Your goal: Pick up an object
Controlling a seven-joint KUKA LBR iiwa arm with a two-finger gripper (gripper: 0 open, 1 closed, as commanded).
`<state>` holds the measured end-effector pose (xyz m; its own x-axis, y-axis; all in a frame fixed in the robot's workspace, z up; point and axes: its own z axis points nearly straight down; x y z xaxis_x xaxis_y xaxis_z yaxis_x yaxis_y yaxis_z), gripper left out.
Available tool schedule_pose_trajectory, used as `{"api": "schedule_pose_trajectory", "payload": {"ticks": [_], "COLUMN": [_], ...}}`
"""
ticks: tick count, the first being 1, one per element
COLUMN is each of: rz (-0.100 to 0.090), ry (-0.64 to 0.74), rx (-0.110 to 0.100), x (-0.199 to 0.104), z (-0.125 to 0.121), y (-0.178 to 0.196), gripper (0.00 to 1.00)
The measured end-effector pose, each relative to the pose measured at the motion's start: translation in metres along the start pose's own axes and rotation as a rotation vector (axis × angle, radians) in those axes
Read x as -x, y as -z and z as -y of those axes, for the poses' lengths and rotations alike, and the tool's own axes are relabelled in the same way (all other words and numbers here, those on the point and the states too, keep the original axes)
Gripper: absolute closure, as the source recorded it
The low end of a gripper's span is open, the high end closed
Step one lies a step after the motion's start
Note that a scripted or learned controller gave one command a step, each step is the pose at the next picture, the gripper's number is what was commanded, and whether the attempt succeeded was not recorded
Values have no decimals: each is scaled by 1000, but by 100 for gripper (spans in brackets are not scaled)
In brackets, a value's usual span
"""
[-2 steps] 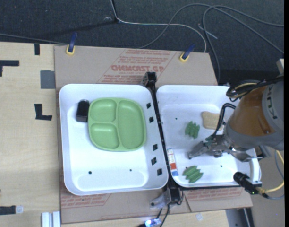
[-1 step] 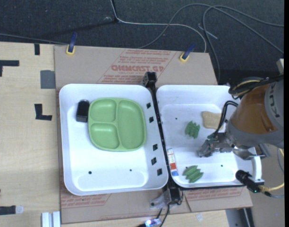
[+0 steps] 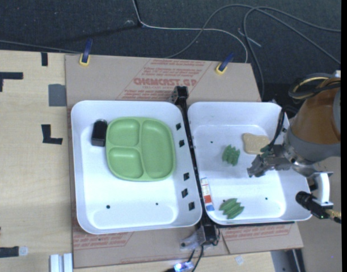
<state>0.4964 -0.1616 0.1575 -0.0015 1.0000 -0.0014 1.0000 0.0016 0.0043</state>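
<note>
A pale wooden bench top [image 3: 26,169] with black tape marks [image 3: 49,134] carries a brown cardboard sheet [image 3: 162,78], held at its far edge by two yellow-and-blue clamps [image 3: 85,55]. Beyond the bench's far edge lies dark carpeted floor [image 3: 60,10], crossed by thin grey cables [image 3: 219,21]. The light is even.

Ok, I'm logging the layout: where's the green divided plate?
The green divided plate lies in the left bin, toward its upper middle, with a small black object at its left edge.
</note>
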Motion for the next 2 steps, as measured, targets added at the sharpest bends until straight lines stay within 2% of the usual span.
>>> {"api": "schedule_pose_trajectory", "payload": {"ticks": [2], "rz": [1], "ry": [-1], "rx": [1], "x": [17], "z": [-7], "y": [117], "gripper": [100]}}
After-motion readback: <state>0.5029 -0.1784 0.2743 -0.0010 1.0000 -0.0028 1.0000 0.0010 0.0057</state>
